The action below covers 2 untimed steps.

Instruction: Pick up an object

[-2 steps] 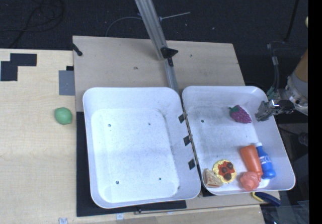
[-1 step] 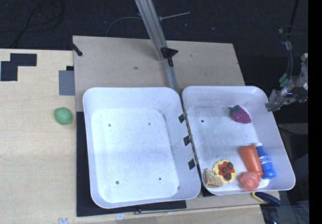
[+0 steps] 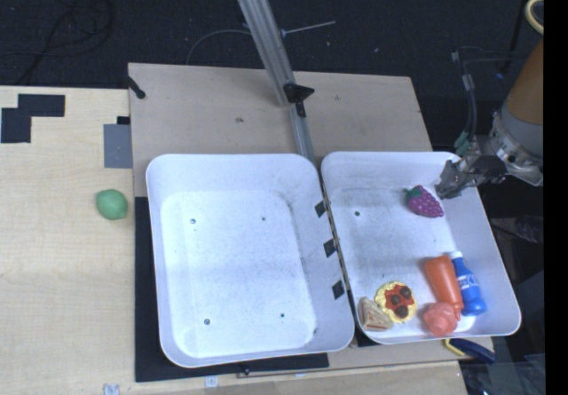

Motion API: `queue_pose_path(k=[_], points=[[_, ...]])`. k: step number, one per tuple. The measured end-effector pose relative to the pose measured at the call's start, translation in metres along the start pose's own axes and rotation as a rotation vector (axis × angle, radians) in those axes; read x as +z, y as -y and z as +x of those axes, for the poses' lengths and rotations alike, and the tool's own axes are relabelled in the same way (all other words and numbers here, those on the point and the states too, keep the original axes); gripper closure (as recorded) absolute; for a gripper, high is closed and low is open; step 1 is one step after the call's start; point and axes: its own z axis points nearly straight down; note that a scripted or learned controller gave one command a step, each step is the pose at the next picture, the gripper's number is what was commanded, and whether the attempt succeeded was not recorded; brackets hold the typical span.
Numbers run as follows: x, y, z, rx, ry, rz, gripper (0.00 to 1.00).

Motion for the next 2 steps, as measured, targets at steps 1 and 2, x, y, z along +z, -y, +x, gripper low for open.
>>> queue_pose_path(k=[1, 2], points=[[-0.001, 0.013, 0.050, 0.001, 0.000, -0.001, 1.00], [-0.005, 0.013, 0.102, 0.000, 0.000, -0.001, 1.00]])
